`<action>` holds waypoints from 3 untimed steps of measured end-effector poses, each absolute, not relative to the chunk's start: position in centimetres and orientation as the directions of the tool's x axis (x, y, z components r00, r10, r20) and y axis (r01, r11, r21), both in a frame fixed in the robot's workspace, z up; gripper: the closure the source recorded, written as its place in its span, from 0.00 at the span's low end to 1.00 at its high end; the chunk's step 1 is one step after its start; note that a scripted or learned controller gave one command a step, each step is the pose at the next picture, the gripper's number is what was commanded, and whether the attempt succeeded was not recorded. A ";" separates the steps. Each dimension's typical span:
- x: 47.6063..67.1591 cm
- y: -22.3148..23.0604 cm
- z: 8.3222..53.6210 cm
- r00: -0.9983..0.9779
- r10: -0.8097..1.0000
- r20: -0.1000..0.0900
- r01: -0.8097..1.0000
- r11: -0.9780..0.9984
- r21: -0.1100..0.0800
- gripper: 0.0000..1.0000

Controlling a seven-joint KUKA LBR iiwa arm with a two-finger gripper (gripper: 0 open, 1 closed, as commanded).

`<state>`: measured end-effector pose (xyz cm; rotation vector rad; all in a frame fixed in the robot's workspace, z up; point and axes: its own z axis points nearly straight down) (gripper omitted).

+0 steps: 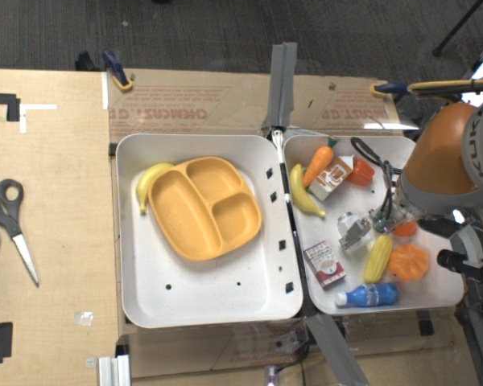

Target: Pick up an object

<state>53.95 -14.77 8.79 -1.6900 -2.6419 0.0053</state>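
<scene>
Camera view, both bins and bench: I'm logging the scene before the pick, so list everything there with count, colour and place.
Divided plate: 1, yellow-orange, left bin.
Bananas: 2, yellow; one at the plate's left edge, one in the right bin.
Carrot: 1, orange, right bin, far end.
Corn cob: 1, yellow, right bin.
Bottle: 1, blue, right bin, near edge.
Small box: 1, red-white, right bin.
Scissors: 1, grey, bench at left.
Arm: 1, grey with orange band, over right bin.
Gripper: 1, above the corn cob.
</scene>
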 end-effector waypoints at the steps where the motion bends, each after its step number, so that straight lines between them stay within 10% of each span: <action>1: 49.2 -18.6 8.8 -0.397 0.918 0.003 0.918 0.397 -0.005 0.00; 2: 49.2 -18.7 9.3 -0.396 0.918 0.006 0.918 0.396 -0.007 1.00; 3: 51.2 -12.4 13.2 -0.263 0.965 0.000 0.965 0.263 -0.002 1.00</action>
